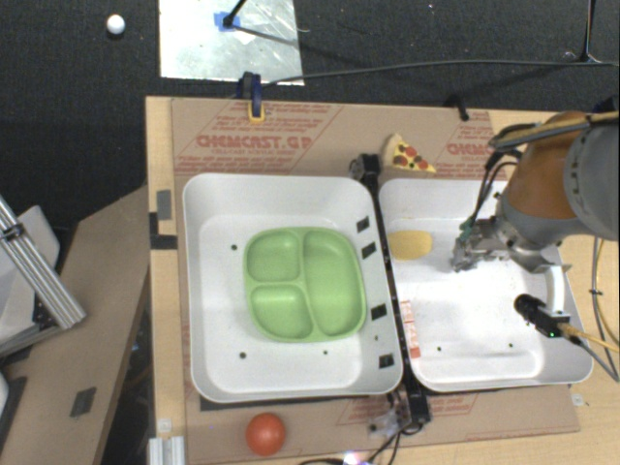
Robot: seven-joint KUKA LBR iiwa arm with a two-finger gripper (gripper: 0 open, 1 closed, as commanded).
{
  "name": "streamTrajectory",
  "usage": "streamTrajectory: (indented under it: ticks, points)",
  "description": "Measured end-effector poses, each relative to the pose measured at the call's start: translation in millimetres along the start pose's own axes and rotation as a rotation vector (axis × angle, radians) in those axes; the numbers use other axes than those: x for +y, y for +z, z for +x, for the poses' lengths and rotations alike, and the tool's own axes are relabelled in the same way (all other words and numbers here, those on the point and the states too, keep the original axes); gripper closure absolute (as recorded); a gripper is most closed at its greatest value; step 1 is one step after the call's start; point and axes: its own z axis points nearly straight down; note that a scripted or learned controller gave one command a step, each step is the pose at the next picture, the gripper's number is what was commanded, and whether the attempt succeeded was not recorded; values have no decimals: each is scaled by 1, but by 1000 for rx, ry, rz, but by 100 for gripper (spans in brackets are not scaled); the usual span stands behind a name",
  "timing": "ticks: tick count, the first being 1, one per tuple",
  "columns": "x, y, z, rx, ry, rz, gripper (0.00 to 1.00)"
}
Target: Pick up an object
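Right bin [542, 356]: white, shallow, holding a flat yellow piece [410, 245] near its upper left corner, close to the wall shared with the left bin [208, 289]. Likeliest thing to pick up, being the one loose item inside this bin.

Hand [472, 251]: down inside the right bin, just beside the yellow piece on its right, apart from it. Cannot tell whether open or closed; nothing seen held. Judged to be lined up for a grasp not yet made.

Arm [557, 187]: grey with orange band, reaching in from the right, cables looped over the wrist.

Left bin: white, carrying a green divided tray [305, 284] laid flat at its middle, three compartments, nothing in them.

Outside the bins: pizza-slice toy [408, 155] on the board just above the gap between bins; red ball [265, 433] on the board below the left bin. Both off to the side, probably out of play.

Worktop [281, 129]: brown printed board under both bins, clamped at the top edge by a blue-and-yellow clip [252, 97].

Surroundings: dark floor covering beyond, a shiny metal sheet [232, 27] above the board, a small white ball [116, 24] at upper left, an aluminium rail [39, 269] at left.
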Motion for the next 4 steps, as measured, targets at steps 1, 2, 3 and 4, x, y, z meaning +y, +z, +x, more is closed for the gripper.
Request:
streamTrajectory:
  ticks: [1, 2, 3, 4]
  points:
    - [-3, -45, 3, 0, -3, -1, 100]
    - [-4, -110, 2, -1, -3, -5, 100]
    - [-2, -174, 0, -1, -4, -5, 100]
    - [3, -172, 54, 2, -9, 2, 100]
